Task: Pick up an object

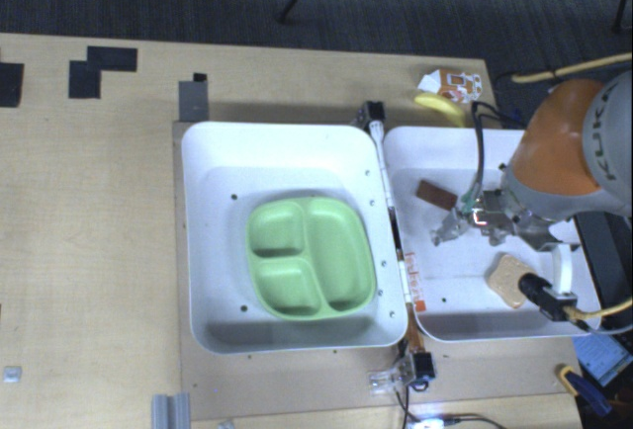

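Note:
A small brown block (434,193) lies in the right bin (445,313), near its back left. A tan, bread-like piece (506,277) rests toward that bin's front right. My gripper (453,224) hangs low over the right bin's middle, just in front of and slightly right of the brown block, with the tan piece behind it to the right. Nothing is visible in its grasp. A green divided plate (309,257) sits in the left bin (213,219).
The grey and orange arm (564,155) reaches in over the right bin's right side. A yellow banana-shaped thing (439,105) and a small printed packet (452,81) lie on the bench behind the right bin. Dark patches (99,69) mark the bench at far left.

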